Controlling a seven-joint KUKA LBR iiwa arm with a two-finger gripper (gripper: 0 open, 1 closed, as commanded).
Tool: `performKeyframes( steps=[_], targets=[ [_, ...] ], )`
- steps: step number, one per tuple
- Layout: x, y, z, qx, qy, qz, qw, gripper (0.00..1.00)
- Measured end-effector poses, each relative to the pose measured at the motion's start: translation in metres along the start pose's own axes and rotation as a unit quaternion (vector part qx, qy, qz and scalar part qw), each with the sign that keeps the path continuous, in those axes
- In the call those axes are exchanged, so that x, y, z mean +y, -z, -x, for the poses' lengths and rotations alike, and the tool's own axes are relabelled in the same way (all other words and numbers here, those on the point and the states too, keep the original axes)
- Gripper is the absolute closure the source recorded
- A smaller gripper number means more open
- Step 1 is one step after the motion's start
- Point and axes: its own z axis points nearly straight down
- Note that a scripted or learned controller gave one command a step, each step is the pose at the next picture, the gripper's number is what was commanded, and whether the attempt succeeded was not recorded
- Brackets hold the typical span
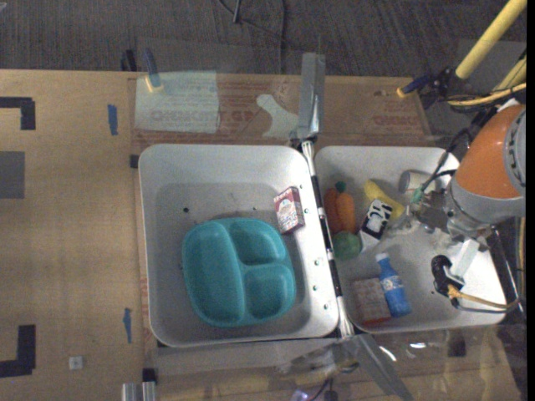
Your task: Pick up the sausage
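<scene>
You'll see the left bin (pixel 159 224) holding a teal divided plate (pixel 240 270) and a small red carton (pixel 289 209). In the right bin (pixel 435 312), the arm (pixel 493 170) hangs over the far right side; whether its gripper (pixel 418 210) is open, you can't tell. The sausage (pixel 340 208), orange-brown, lies at that bin's left wall, beside a green ball (pixel 348 244).

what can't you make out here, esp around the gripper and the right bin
- Gripper: in the camera view the arm and its orange band cover the wrist end; cables clutter that spot.
- Sausage: nothing in the right bin is sharp enough to name as it; the orange item by the divider is blurred.
- Small black-and-white item: too small to identify.
- Red carton by the teal tray: print unreadable.
</scene>
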Motion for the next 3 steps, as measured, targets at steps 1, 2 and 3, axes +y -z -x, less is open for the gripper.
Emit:
performKeyframes(
  steps=[1,2,3],
  targets=[
    [0.113,-0.001,-0.011,0.004,-0.006,-0.015,0.9999,0.0],
    [0.112,0.008,-0.011,0.001,-0.006,-0.016,0.9998,1.0],
    [0.111,0.017,-0.014,0.0,-0.004,-0.02,0.9998,1.0]
  ],
)
